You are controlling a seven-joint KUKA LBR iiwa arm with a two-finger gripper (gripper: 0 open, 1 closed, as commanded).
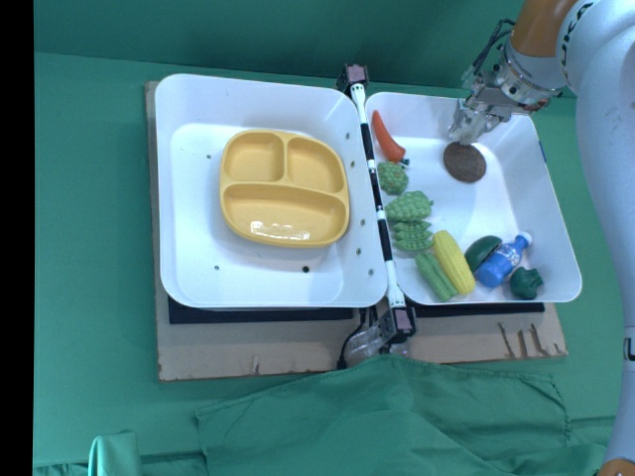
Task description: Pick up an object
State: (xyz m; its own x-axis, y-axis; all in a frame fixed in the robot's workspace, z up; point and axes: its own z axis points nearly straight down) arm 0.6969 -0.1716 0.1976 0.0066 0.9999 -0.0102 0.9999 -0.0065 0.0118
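Observation:
My gripper [466,132] hangs over the back of the right bin [549,198], its fingertips just above and left of a brown round disc [464,162]. Nothing shows between the fingers. The fingers look close together. Along the bin's left side lie a red pepper [388,138], a green leafy piece [393,177], another green leafy vegetable [410,207] and a green ridged piece [412,235]. Nearer the front are a corn cob [452,261], a blue bottle [502,260], a dark green item [482,249] and a small broccoli [526,283].
A yellow divided plate [285,187] lies in the left bin [198,256]. A black-and-white divider bar [374,191] runs between the bins. Green cloth [397,415] is bunched at the front. The arm [605,117] descends along the right side.

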